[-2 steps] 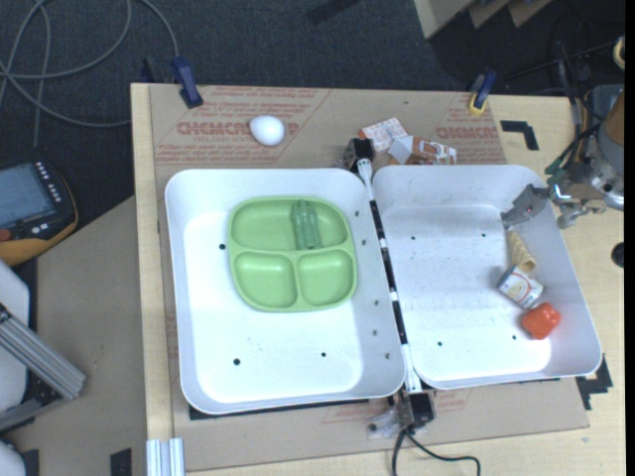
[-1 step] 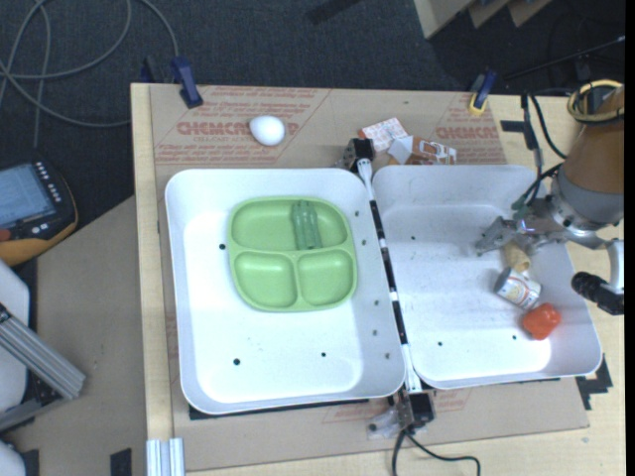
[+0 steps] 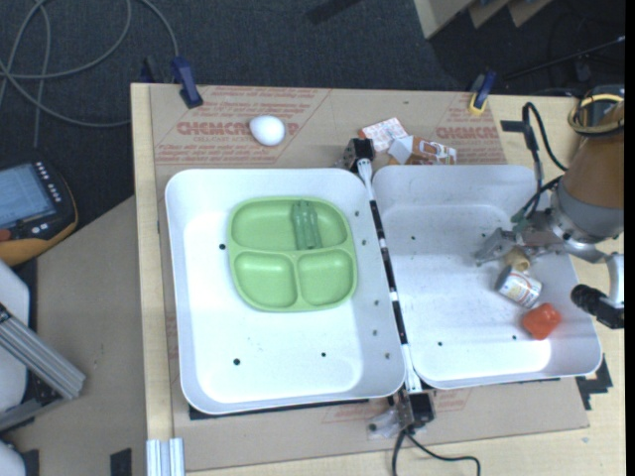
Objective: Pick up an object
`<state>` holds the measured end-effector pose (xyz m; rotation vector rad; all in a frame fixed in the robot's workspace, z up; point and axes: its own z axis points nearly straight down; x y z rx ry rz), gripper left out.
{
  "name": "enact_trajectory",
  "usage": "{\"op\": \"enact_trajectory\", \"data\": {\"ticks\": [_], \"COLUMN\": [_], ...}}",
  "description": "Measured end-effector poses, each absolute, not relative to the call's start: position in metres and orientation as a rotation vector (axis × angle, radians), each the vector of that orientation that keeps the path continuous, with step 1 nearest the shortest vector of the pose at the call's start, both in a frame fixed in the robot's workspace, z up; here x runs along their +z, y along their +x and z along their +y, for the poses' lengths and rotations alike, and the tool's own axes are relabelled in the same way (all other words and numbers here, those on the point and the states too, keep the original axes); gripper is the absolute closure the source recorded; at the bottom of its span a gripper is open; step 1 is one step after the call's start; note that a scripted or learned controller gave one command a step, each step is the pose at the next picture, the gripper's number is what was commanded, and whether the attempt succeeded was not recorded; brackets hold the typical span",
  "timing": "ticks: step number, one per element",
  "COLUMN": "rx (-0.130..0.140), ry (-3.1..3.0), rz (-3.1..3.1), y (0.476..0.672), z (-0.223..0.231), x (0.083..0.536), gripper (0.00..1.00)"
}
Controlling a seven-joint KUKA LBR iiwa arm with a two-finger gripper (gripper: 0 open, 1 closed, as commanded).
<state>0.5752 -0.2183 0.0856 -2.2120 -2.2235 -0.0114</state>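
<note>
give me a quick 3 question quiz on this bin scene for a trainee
1. True or false: the green divided tray lies in the right bin.
2. Which thing lies nearest the gripper? A) white egg-shaped object B) small white container C) red object
3. How many compartments does the tray have?

Key: 1. False, it lies in the left bin. 2. B. 3. Three: one long one holding green sticks, two smaller below.
</note>
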Motion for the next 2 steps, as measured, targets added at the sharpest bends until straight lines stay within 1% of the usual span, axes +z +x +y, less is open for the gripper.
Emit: {"op": "enact_trajectory", "data": {"ticks": [1,2], "rx": [-0.004,-0.004], "ry": [-2.218,-2.219], "rz": [-2.224,-2.225], "y": [0.574,0.668], "z": [-0.221,-0.134], "x": [0.095,0.170], "gripper": [1.00,1.00]}}
